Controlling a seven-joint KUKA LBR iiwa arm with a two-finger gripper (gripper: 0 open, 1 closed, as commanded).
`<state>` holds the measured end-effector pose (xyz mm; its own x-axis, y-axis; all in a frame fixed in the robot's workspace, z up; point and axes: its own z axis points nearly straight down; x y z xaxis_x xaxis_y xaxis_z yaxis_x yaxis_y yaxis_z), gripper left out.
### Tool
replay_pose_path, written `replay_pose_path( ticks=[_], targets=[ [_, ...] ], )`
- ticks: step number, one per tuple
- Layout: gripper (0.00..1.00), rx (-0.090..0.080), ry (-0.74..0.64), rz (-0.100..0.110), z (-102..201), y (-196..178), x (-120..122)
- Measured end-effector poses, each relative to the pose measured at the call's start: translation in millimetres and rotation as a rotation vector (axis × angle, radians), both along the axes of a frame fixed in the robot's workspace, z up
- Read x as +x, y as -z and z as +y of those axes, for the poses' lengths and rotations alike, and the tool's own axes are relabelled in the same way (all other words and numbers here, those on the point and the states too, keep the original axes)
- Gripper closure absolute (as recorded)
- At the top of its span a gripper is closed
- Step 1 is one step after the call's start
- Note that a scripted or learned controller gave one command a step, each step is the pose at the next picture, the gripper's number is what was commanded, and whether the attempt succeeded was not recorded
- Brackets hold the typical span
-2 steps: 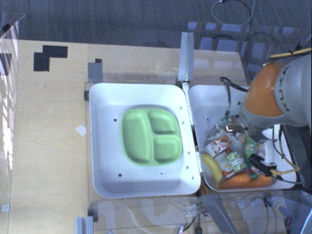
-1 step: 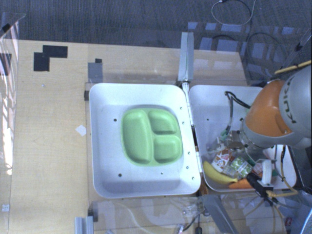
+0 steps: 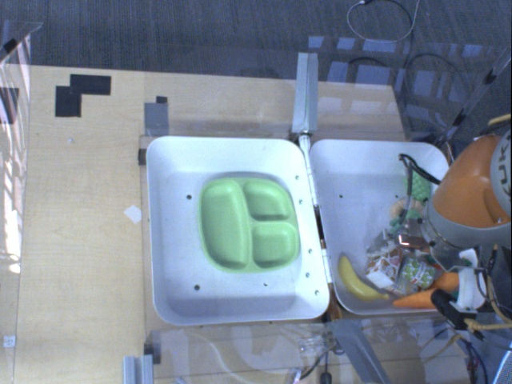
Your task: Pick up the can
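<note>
While the left bin (image 3: pixel 228 229) has bare white floor all round its green divided plate (image 3: pixel 248 223), the right bin (image 3: pixel 352 206) offers open room along its far and left parts, its clutter crowded into the near right corner. The arm (image 3: pixel 472 194) (grey, with its orange band) comes in over that corner and covers much of the heap, and the frame edge cuts it off. A banana (image 3: pixel 358 280) lies along the near wall, an orange carrot (image 3: pixel 422 298) just beside it, with crumpled printed wrappers (image 3: pixel 392 258) between and above them. Something green and upright (image 3: pixel 418 184) stands by the far right wall; whether it is the can I cannot tell. Nor can I make out the gripper under the wrist.
</note>
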<state>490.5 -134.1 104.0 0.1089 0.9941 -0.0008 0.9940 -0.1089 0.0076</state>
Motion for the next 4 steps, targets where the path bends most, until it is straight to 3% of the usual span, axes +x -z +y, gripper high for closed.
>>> replay_pose_path(
  ticks=[1,2,3,4],
  targets=[
    [1.00,0.003,-0.002,0.005,1.2,-7.2,-0.3],
    [1.00,0.010,0.410,0.004,-37.7,-39.8,-0.4],
    [1.00,0.012,0.401,0.007,-35.9,-47.9,0.8],
    [1.00,0.003,0.707,0.009,-22.8,-119.4,26.2]
  ],
)
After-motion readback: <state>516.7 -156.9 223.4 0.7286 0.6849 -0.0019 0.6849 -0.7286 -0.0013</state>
